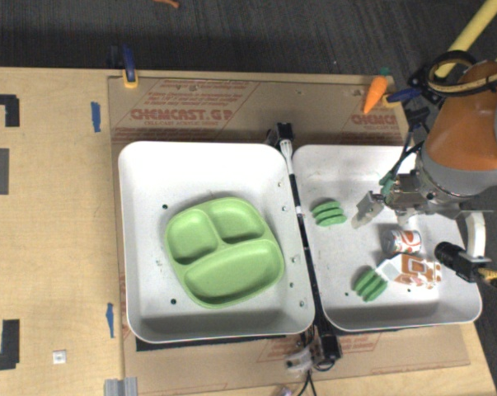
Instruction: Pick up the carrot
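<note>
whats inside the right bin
In the right bin: two green ridged pieces, an orange-and-white wrapper, the gripper. The arm covers its far right corner.

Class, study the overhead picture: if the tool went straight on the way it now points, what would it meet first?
The tool points left across the right bin; likely first the ridged green piece, though depth is unclear.

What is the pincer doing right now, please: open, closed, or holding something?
Pincer: cannot be told whether open or closed; it hangs over the right bin, with nothing visibly held. The carrot lies on the bench outside the bins.
</note>
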`<action>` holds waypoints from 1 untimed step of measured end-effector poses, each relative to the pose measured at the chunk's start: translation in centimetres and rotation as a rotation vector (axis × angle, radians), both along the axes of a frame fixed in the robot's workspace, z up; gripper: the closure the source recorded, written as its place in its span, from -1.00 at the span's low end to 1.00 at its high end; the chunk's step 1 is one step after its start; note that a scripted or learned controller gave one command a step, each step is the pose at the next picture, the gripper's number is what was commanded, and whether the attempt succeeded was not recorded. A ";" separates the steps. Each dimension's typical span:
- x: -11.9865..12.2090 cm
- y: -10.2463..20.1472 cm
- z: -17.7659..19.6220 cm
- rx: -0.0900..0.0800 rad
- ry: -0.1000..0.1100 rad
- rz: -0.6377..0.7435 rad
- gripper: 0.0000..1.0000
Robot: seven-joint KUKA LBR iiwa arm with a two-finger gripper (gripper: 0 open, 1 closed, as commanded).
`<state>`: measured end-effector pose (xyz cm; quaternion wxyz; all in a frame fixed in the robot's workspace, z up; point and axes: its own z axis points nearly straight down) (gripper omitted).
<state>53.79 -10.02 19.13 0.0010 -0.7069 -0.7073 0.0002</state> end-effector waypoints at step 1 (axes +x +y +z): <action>-4.1 4.9 -0.7 0.000 0.003 -0.285 -1.00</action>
